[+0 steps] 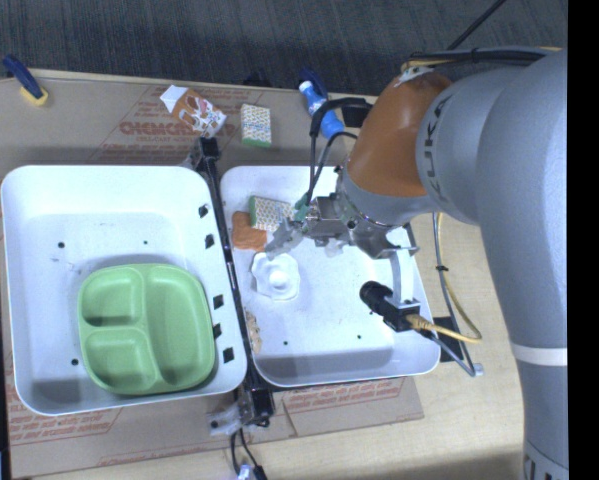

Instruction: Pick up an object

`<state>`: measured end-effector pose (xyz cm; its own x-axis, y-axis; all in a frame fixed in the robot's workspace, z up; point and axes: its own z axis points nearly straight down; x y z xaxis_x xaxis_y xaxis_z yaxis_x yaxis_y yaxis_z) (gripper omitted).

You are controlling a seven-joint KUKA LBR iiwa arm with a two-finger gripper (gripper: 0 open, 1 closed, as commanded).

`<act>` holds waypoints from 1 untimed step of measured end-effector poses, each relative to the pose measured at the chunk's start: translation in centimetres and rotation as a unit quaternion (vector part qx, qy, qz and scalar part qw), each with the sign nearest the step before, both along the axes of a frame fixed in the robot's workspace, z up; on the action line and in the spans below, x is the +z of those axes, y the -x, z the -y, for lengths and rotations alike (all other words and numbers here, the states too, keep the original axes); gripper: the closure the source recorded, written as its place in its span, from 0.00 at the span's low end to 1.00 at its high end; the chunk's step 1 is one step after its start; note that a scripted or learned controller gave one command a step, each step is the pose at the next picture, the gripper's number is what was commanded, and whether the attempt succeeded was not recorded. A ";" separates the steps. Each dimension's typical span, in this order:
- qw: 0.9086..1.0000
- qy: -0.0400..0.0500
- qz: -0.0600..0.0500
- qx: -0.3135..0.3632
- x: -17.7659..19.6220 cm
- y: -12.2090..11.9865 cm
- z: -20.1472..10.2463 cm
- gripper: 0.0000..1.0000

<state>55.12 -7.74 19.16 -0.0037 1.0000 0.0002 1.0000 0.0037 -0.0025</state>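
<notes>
In the right bin an orange object lies at the left wall, and a small green-speckled square packet sits just behind it. A white, roundish object rests a little nearer the front. My gripper reaches in from the right and hangs low over the bin's back left part, with its tip right beside the orange object and the speckled packet and just above the white object. I see nothing held in it.
The left bin holds a green divided plate. Behind the bins lie a snack wrapper, a second speckled packet and a blue clamp. The big grey arm covers the right side.
</notes>
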 end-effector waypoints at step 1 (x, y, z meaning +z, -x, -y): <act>1.000 0.000 0.000 0.000 0.0 0.0 0.0 0.00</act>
